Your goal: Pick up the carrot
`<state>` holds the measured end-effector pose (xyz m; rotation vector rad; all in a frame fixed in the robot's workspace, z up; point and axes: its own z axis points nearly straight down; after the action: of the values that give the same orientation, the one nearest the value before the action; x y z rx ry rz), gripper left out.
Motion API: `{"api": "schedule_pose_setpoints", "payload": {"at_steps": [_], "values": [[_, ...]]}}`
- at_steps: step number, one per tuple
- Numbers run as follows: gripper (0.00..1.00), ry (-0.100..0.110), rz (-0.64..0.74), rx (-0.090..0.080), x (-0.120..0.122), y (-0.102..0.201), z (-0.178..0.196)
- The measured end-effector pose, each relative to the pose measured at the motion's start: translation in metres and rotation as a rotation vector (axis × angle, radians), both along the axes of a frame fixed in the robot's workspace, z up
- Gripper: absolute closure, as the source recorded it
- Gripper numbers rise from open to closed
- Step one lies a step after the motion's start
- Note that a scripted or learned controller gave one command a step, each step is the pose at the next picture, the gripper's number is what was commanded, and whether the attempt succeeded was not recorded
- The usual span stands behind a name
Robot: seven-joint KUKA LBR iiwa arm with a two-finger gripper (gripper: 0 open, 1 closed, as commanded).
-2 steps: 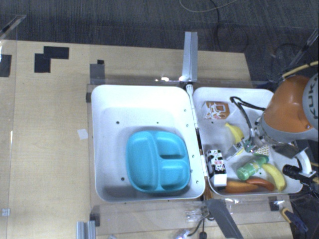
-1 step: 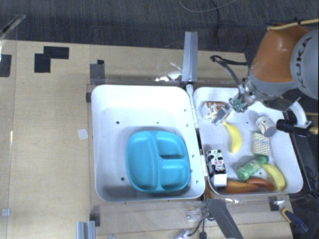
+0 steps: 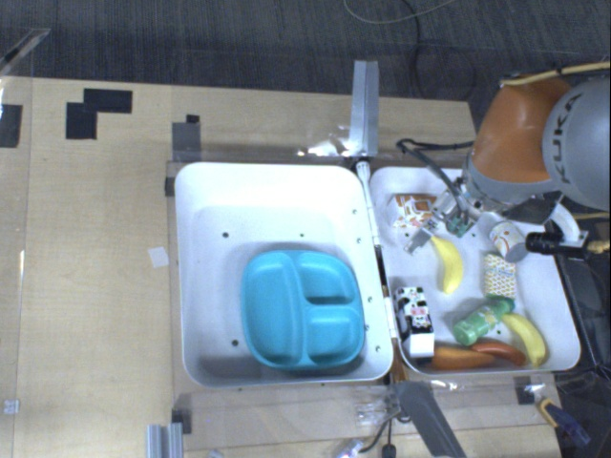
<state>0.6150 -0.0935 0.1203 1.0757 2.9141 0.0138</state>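
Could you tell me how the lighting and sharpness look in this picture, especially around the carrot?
Camera view: even, soft lighting; the blue plate casts a faint shadow; the carrot is small and slightly soft by the right bin's near edge; the claw looks blurry.

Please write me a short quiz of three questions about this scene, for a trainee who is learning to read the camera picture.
1. True or false: the long orange carrot lies in the same shallow white right bin as the two-finger gripper.
2. Multiple choice: where does the light blue plastic divided plate rest? A) in the right bin B) in the shallow white left bin C) on the wooden bench top
3. Short answer: which green thing lies just above the carrot, near the bin's front edge?

Key:
1. True; the carrot is at the front edge, the gripper near the back.
2. B
3. The green plastic bottle, lying on its side.
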Motion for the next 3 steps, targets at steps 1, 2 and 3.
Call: {"api": "schedule_pose_setpoints", "payload": {"at_steps": [1,2,3], "values": [[0.0,0.015,0.285,-0.007,-0.037,-0.001,-0.028],[1.0,0.011,0.285,-0.004,-0.035,0.001,-0.016],[1.0,0.036,0.447,-0.004,0.031,-0.002,-0.03]]}}
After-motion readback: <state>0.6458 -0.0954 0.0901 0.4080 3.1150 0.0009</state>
